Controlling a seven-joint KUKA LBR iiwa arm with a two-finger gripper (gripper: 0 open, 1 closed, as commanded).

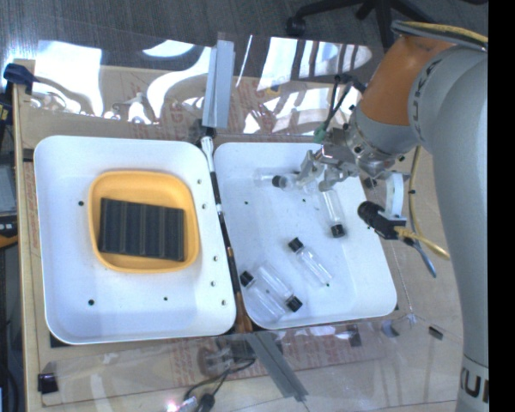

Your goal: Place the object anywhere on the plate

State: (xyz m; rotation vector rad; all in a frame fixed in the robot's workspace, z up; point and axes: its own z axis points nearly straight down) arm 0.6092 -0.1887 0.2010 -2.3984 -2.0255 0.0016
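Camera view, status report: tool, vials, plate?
Tool low over right bin, grip unclear. Clear vials lie loose there. Yellow plate waits in left bin, path open.

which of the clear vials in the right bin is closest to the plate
The vial at the bin's near left, its black cap by the dividing wall. The other vials lie farther right, away from the yellow plate.

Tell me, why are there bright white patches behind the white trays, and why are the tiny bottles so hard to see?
Camera view: the patches are glare off the shiny bench top; the clear vials nearly blend into the right bin, leaving dark caps visible.
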